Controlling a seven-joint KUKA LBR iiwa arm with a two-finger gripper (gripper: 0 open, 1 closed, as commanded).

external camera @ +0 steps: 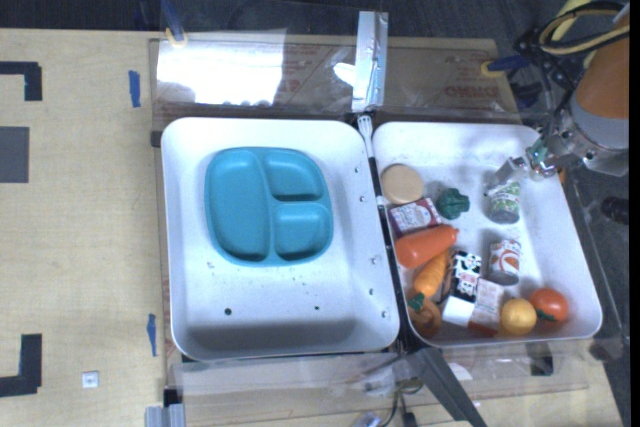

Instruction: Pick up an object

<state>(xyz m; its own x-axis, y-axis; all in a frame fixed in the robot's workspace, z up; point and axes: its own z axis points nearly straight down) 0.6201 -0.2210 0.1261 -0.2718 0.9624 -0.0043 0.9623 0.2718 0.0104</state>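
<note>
Pincer [522,165], grip state unclear, hovers at the right bin's [585,275] one o'clock above a small can [504,202]: light, rigid, slippery; grasp its sides.

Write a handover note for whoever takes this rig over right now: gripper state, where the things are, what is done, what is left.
Gripper: low over the upper right part of the right bin, just above a small clear cup; nothing seen between its fingers, and open or shut cannot be told.
Right bin: tan round piece, green piece, carrot, small can, tomato, lemon, plus a few small packets.
Left bin: blue divided plate.
Done: nothing lifted yet.
Left: grasp one object, probably the cup, and raise it.
</note>
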